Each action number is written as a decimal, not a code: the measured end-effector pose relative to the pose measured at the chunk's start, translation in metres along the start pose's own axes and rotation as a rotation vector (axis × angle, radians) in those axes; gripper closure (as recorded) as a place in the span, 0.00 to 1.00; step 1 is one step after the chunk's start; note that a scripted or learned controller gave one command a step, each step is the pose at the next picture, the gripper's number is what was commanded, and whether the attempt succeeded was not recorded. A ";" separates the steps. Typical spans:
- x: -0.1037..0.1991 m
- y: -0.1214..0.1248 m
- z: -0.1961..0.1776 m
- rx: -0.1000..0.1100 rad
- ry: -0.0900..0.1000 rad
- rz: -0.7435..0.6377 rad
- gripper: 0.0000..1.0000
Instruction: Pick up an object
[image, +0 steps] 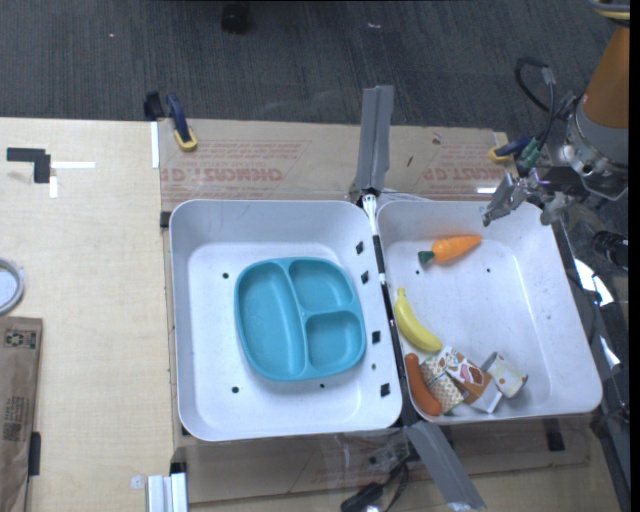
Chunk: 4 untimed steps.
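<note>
Stock on my desk (90, 300), as logged from the remote station: two white bins side by side. Left bin (200, 400) carries one teal divided plate (300, 318), lying flat near its middle. Right bin (545, 340) carries the pickable items — an orange carrot (452, 248) toward the far side, lying apart from the rest; a yellow banana (412, 322) along the near-left wall; and, clustered at the near edge, a reddish sausage-shaped piece (421, 388), a small printed carton (456, 378) touching it, and a pale box (503, 378) just beside that. Progress on the task: by my reading nothing is picked yet, since every item lies on the bin floor; the whole of the grasp and lift is left to do. Hand (508, 200): sits at the far right corner of the right bin, above its rim, near the carrot but apart from it. I see nothing between its fingers and it touches no item — whether it is released or clenched I cannot tell at this size and angle. Closest candidate, in my judgement: the carrot.
</note>
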<state>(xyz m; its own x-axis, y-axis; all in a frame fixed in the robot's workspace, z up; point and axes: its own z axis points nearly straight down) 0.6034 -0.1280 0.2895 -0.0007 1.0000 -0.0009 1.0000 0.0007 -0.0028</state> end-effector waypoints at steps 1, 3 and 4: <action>0.015 0.042 0.113 0.001 0.000 -0.012 0.00; -0.015 0.052 0.180 -0.010 0.001 -0.044 1.00; 0.041 0.056 0.026 -0.003 -0.001 0.021 1.00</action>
<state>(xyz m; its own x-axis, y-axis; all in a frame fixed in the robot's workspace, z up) 0.6593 -0.0874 0.2637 0.0200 0.9998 -0.0016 0.9998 -0.0200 0.0002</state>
